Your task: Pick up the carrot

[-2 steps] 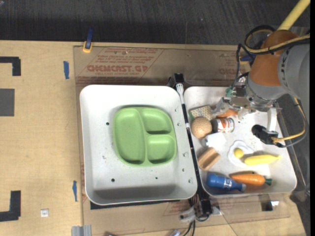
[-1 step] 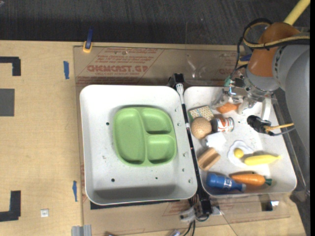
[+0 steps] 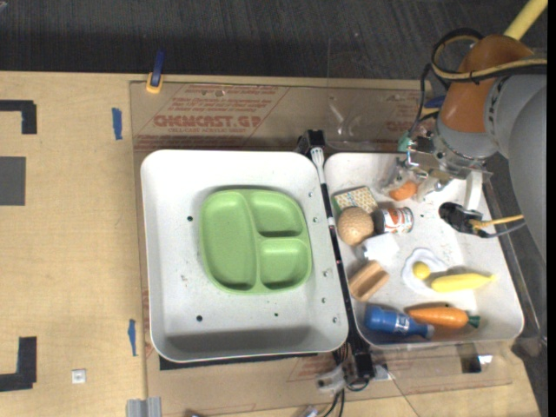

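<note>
Gripper (image 3: 415,174) partly hidden under the grey arm (image 3: 512,102) with orange band; fingertip detail blurry, so its state can't be judged. It hangs over the right white bin's (image 3: 508,272) far end. Orange carrot with green tip (image 3: 443,317) lies at that bin's near edge, beside the blue bottle (image 3: 387,321).

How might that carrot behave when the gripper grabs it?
The carrot looks like a smooth, glossy toy, so it may slip. Its tapered, rounded shape suggests it could roll or squirt sideways. It lies against the blue bottle, which might get nudged too.
</note>
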You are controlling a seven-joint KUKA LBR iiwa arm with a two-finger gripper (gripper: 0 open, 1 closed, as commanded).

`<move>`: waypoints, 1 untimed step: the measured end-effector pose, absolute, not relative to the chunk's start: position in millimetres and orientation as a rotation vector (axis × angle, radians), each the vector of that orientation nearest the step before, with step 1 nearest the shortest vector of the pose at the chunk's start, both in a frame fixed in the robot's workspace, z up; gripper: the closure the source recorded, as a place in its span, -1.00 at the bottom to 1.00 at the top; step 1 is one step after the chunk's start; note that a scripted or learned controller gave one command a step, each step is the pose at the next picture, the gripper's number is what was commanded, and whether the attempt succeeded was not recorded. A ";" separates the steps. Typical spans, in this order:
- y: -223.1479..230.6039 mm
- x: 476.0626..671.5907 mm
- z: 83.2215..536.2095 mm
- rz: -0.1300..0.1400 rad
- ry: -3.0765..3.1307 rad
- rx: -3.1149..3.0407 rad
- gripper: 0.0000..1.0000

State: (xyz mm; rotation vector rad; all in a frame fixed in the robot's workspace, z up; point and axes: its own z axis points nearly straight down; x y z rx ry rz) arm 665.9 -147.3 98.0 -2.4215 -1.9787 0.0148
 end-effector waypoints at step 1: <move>-96.4 662.8 101.4 0.025 -2.092 -2.321 1.00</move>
